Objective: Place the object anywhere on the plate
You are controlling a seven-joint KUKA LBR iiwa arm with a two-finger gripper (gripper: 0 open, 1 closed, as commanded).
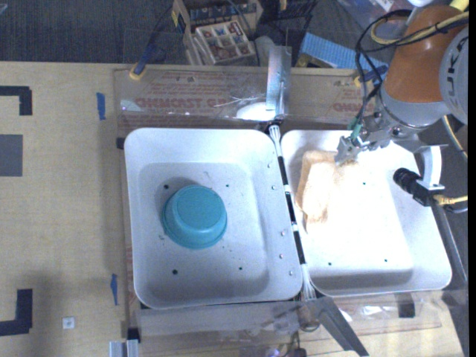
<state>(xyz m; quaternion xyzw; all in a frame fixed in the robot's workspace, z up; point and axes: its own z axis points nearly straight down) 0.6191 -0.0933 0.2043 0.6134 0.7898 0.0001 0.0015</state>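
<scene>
On the left, the pale wooden bench [59,222] carries black corner marks and short strips of blue tape. The left shallow white bin [149,155] holds a round teal plastic plate [195,215], lying upside down like a low bowl near the middle of the bin floor. Behind both bins runs a clear plastic strip with faint red lettering [178,103], too blurred to read. Farther back, a small box with printed pictures [220,37] sits on the dark floor; its writing is too small to make out. The right shallow white bin [387,274] holds a pale cream, soft-looking object [318,188] against its left wall, near the divider. The hand [348,152] hangs over that object's upper right corner; whether it is wide or narrow, I cannot tell.
</scene>
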